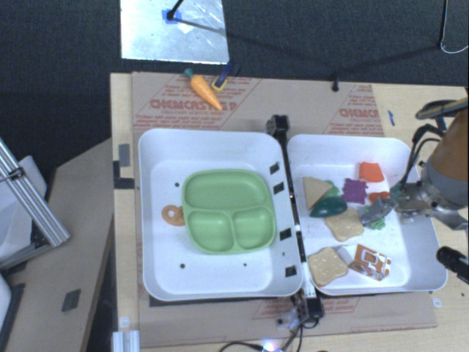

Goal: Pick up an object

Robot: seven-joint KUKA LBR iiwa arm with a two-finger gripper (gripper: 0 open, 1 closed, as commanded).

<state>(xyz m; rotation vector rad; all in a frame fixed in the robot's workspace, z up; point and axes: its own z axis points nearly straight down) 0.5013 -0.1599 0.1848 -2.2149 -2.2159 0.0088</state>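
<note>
We see the gripper (377, 213) low in the right bin (421, 266) by a tan piece (344, 227), but can't tell its state.

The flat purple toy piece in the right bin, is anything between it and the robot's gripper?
Nothing visible blocks it. The flat purple toy piece lies just left of the gripper, with bare white bin floor between them; a small green piece sits under the gripper.

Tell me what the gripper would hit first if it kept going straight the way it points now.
Probably the flat tan bread-shaped piece. The gripper points left across the right white bin, its tip right beside that piece. The dark green rounded toy lies just past it. Height above them is unclear.
</note>
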